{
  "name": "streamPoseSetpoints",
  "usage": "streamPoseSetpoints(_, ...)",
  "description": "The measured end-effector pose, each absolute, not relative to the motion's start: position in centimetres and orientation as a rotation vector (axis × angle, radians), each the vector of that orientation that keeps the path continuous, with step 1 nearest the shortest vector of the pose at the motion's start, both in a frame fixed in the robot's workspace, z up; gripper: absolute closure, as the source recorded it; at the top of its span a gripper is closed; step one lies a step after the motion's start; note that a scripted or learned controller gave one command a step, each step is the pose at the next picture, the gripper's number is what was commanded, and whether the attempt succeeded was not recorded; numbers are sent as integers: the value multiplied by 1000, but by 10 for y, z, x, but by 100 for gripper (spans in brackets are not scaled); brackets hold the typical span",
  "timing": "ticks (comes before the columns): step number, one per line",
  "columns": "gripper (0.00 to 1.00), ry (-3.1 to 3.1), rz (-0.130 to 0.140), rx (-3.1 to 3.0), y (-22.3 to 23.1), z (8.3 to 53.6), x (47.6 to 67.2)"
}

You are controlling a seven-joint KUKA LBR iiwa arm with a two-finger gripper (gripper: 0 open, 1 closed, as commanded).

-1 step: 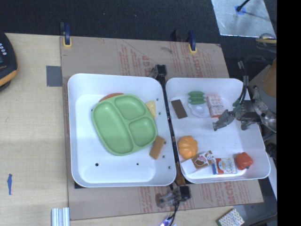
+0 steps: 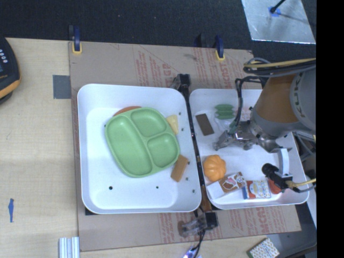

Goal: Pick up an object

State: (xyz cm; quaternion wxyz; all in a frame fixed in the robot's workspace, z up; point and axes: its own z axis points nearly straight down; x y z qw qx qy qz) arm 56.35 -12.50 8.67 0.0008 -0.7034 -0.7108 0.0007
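Two white bins sit side by side. The left bin [image 2: 91,144] has a big green plate [image 2: 142,140] w/ 3 parts, a yellow bit [image 2: 172,123] at the plate's right edge, and a tan block [image 2: 179,168] by its lower right corner. The right bin [image 2: 212,198] has an orange pumpkin [image 2: 214,166]. A brown block [image 2: 204,123] and a green thing [image 2: 224,111] lie above the pumpkin, a small carton [image 2: 232,183] just below-right of it. The gripper [image 2: 228,138] is above-right of the pumpkin, near but apart. Fingers look spread, holding nothing.
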Motion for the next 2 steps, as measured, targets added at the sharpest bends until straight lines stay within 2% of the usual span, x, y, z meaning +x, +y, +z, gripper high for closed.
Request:
streamPoseSetpoints(1,0,-2234,-6,-2217,-115,93,661)
streamPoseSetpoints(2,0,-2216,8,-2220,-172,107,586)
